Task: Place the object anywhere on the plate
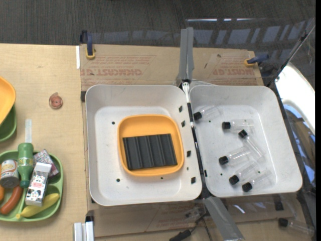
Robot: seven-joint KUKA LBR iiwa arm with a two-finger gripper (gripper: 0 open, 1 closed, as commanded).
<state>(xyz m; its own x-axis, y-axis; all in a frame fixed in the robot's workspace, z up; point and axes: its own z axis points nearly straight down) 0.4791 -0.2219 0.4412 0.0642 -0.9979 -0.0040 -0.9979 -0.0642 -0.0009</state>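
Two shallow white bins sit side by side on a sheet of cardboard [150,69] that is clamped at its far edge. In the left bin [100,149] a yellow-orange plate [150,124] with rounded corners lies roughly in the middle. A black ribbed slab [150,151] rests flat on it, filling most of the plate's well and lying wholly inside its rim. The right bin [271,114] holds six small clear vials with black caps, scattered and lying on their sides. One vial [197,116] is close to the wall shared with the left bin, two more [226,125] [243,133] are near the middle, and three [223,160] [233,179] [247,187] lie toward the near edge. None of them touches the plate. How far the hand is open, and whether it has hold of anything, I cannot tell from this view. To the left, on the bare wooden desk [40,74], a green tray [52,205] carries toy groceries: a green bottle [25,159], a small can [8,168], a printed carton [36,185], a sausage [11,200] and a banana [35,209]. A small pinkish round thing [55,101] lies alone on the desk, well apart from the bins. An orange bowl [5,102] is cut off by the left edge.
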